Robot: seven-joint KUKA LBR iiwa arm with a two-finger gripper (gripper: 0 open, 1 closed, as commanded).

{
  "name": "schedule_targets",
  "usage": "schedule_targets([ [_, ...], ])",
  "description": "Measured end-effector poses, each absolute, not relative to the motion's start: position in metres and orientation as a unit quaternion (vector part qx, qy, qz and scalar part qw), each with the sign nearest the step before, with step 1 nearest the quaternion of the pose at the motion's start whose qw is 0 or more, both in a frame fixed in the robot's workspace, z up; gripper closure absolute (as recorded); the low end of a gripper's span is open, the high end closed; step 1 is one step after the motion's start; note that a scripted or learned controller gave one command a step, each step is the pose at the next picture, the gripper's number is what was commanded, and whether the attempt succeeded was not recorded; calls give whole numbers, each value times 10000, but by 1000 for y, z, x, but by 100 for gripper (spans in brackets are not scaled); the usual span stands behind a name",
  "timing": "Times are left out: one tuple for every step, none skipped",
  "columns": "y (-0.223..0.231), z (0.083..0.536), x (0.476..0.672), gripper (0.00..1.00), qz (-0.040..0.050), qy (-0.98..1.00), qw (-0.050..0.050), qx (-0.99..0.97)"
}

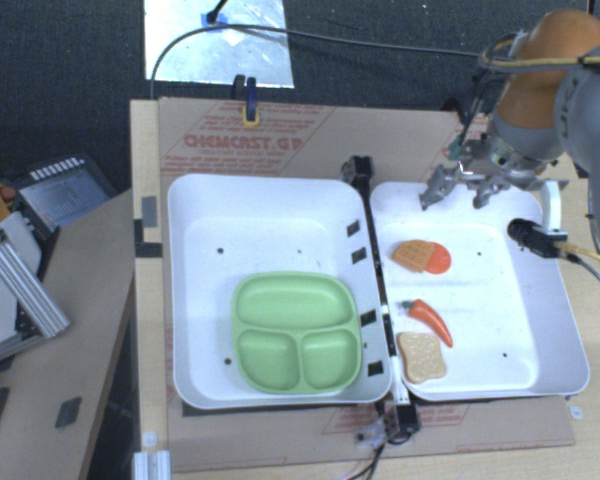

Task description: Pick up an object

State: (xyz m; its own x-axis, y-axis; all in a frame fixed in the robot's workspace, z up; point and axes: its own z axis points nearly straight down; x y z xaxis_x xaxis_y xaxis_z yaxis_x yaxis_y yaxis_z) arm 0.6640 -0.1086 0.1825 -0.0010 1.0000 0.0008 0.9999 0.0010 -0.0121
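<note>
Left bin (195,218): shallow white plastic, rounded corners, glossy. At its 5 o'clock lies a green tray (296,330), matte moulded plastic with three compartments, one wide across the top and two smaller below. It sits flat and nothing lies in it; likely a place for picked items rather than a target.

Divider (370,268): the two bins meet along a dark strip with black clips, probably to keep them from sliding apart.

Right bin (540,318): same white plastic. Three small items cluster along its left half, all apart from one another. Near 10 o'clock from the bin's centre, a waffle piece (412,256), tan with a gridded face, touches a red-orange disc (438,260) on its right side. Near 8 o'clock, a pepper (431,319), red-orange, tapered, smooth, green stem end pointing up-left. At 7 o'clock, a bread slice (422,357), pale tan, flat, near the front wall. All look like light toy food lying flat, so each probably needs a top-down pinch.

Gripper (458,194): hangs over the right bin's far rim, about 12 o'clock from the waffle, well clear of all items. Its two metal fingers are spread, with nothing between them. The pick has not begun, I judge; the waffle is the nearest candidate.
</note>
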Motion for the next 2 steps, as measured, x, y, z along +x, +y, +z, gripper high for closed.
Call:
schedule_targets([
  [-108,191,667,0,-3,-7081,-5,-7061],
  [-99,145,667,0,3,-7091,4,-7051],
])
